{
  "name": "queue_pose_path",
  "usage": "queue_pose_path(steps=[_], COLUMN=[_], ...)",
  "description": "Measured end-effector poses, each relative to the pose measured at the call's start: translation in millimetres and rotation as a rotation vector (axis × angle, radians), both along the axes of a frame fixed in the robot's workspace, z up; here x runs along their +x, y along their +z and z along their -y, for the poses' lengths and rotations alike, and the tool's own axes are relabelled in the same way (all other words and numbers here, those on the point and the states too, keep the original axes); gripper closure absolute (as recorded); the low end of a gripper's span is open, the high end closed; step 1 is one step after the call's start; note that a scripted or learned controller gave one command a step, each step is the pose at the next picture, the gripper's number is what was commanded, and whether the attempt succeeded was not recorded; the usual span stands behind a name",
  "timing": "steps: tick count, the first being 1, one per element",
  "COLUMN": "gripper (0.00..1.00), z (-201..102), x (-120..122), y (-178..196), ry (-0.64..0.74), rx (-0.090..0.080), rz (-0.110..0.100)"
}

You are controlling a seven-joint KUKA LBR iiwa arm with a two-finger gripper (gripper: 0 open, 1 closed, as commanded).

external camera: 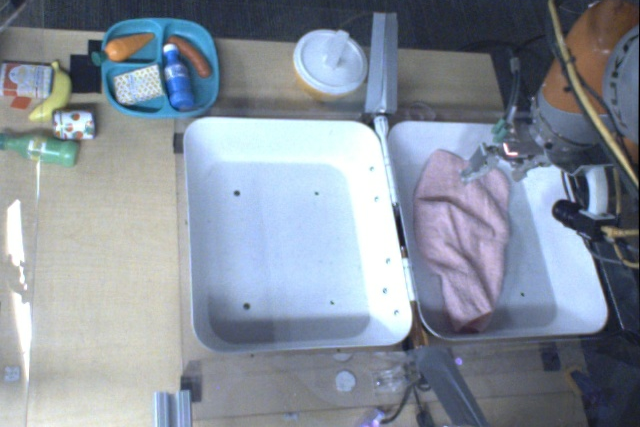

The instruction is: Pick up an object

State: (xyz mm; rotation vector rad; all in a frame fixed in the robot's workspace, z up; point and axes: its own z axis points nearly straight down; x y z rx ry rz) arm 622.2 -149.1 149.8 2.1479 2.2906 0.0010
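A pink cloth point(462, 235) lies crumpled in the right bin point(560, 305), stretching from the bin's back toward its front left. My gripper point(496, 163) hangs over the cloth's far right corner, at the back of that bin. Its silver fingers point(470, 171) are spread open just above or touching the fabric. The cloth lies flat and is not lifted. The grey arm with its orange band point(590, 35) comes in from the right.
The left bin point(200, 245) sits beside the right one, split from it by a metal rail point(380, 65). Behind them stand a white lidded cup point(330, 63) and a blue tray of toy food point(160, 65). Small items lie at far left point(45, 110).
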Motion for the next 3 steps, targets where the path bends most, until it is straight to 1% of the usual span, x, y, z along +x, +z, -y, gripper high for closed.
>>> queue_pose_path(steps=[1,2,3], gripper=[0.0,0.0,0.0], z=[34.2,42.7,55.5], x=[21.0,49.0,13.9], y=[-61.3,-7.4,-59.5], ry=[0.099,0.139,0.289], rx=[-0.002,-0.003,-0.005], rz=[0.008,0.006,0.01])
